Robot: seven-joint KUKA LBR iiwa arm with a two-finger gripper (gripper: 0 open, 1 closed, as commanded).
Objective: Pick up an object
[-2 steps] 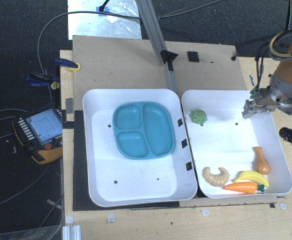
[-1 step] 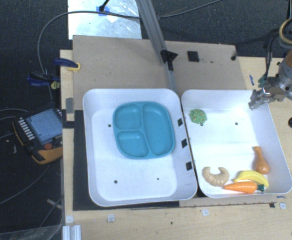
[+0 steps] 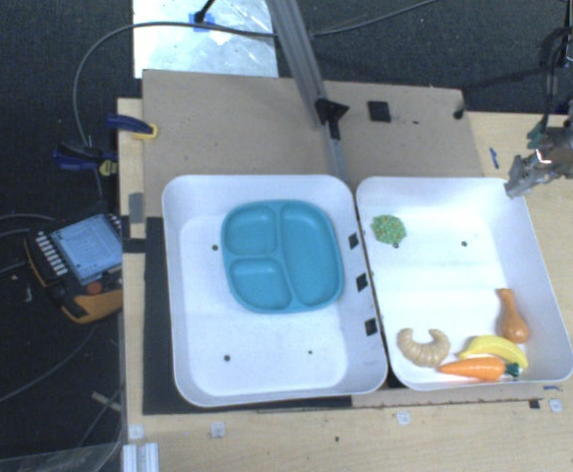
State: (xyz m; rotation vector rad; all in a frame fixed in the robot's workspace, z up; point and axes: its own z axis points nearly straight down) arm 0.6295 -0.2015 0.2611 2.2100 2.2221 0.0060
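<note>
In the camera view, our gripper (image 3: 528, 170) is hanging over the right bin's (image 3: 443, 293) far right corner; we cannot tell its state. We are favouring the green piece (image 3: 388, 229) near the far left corner, lying well apart from the others.

Bright, even light from overhead washes both white bins (image 3: 266, 382) nearly to pure white, so their floors lose detail, and a reflective sheet (image 3: 202, 23) at the upper left of the frame glares hard. The dark floor around the bench stays dim and grainy. Shadows are soft and short, the picture is slightly soft all over, and the gripper (image 3: 542, 163) at the right edge looks blurred.
</note>
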